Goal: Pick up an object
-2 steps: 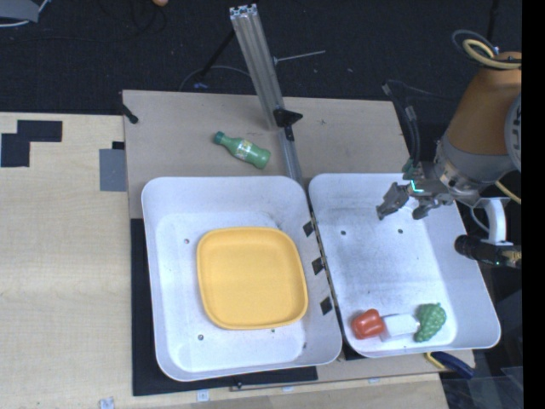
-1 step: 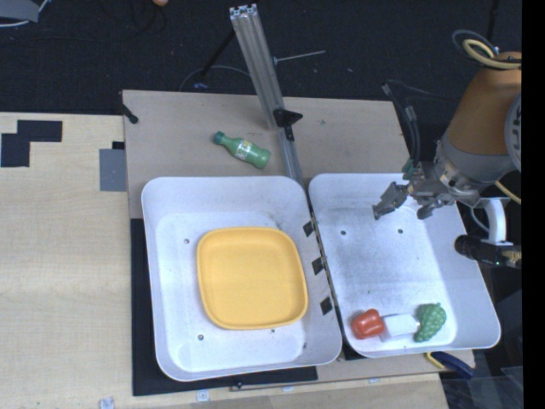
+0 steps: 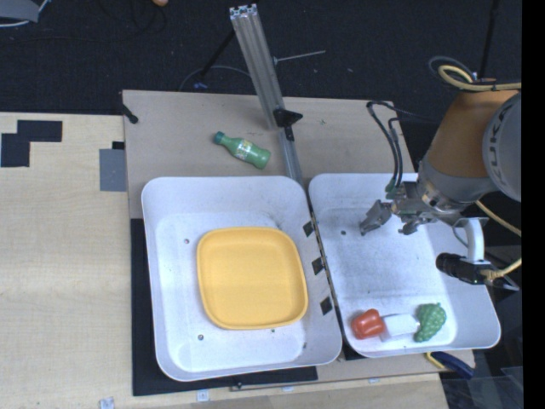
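Matt yellow plastic plate (image 3: 252,277), speckled white bin (image 3: 375,262), wooden bench (image 3: 341,139)

We see two bins side by side: the left bin (image 3: 162,228) holds a square plate (image 3: 252,277) at its centre. In the right bin (image 3: 341,254), a pepper (image 3: 367,323), a block (image 3: 398,325) and a broccoli piece (image 3: 430,321) line its near edge. Behind the left bin, a bottle (image 3: 242,149) lies on the bench (image 3: 341,135).

Square plastic plate (image 3: 252,277): plain yellow
Small plastic bottle (image 3: 242,149): green (pale label band)
Two shallow plastic bins (image 3: 162,228): white
Round toy pepper (image 3: 367,324): red
Knobbly toy broccoli (image 3: 430,321): green
Arm's wrist band (image 3: 456,139): orange
Flat wooden bench (image 3: 60,271): pale tan
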`<action>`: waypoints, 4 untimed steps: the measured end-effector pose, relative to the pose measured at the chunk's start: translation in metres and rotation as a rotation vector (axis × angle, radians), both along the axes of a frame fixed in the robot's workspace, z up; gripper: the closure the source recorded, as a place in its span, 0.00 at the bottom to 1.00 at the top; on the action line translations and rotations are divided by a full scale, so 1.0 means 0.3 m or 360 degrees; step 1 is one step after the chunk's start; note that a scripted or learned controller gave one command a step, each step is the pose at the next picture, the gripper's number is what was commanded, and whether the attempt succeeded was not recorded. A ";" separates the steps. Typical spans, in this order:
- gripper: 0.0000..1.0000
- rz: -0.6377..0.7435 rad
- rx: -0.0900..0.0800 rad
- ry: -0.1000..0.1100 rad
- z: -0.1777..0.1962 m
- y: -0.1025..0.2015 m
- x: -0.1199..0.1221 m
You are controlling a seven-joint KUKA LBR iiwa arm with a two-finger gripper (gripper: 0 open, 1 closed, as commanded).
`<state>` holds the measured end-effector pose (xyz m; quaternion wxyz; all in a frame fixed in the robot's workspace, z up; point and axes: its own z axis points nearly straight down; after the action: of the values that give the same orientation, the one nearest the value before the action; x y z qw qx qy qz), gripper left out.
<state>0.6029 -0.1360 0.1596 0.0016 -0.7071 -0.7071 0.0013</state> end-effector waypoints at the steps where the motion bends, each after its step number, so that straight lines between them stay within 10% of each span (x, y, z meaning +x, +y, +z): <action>1: 0.00 0.0002 0.0000 0.0002 -0.200 0.021 -0.022; 2: 0.00 0.0000 -0.0001 -0.0006 -0.228 0.022 -0.022; 3: 1.00 -0.0004 -0.0001 -0.0009 -0.191 0.018 -0.021; 4: 1.00 -0.0002 -0.0002 -0.0011 -0.035 0.022 -0.046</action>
<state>0.5890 -0.1294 0.1490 -0.0012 -0.7076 -0.7066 -0.0009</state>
